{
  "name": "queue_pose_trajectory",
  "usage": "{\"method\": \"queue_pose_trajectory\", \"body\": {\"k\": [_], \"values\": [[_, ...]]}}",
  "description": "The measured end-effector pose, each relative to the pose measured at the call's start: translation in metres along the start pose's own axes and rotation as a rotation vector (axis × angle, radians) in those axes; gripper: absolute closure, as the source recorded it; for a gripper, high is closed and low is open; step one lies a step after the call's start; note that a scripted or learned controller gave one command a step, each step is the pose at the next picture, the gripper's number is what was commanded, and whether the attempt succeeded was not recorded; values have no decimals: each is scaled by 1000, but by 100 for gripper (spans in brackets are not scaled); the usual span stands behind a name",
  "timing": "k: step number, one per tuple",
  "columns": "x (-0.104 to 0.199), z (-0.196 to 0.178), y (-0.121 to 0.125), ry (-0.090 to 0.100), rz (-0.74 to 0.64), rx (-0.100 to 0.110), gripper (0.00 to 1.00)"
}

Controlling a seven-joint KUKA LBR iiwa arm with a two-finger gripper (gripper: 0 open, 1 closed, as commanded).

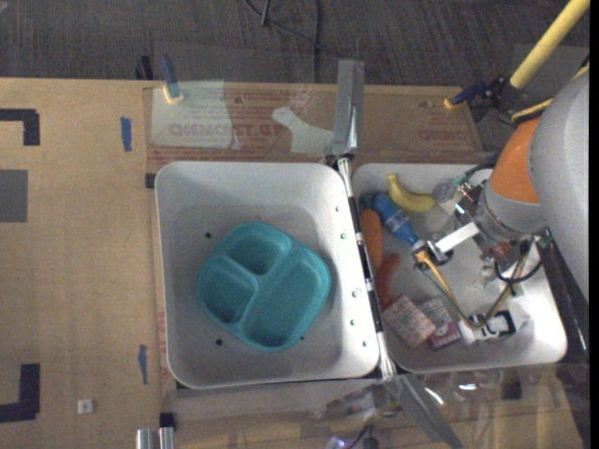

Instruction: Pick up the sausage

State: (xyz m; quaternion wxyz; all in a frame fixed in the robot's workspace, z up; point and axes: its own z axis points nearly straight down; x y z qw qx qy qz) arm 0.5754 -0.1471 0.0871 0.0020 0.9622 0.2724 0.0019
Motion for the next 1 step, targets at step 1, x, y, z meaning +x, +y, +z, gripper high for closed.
{"method": "queue_pose_trajectory", "body": {"k": [1], "values": [[41, 1, 20, -10, 217, 5, 0]]}}
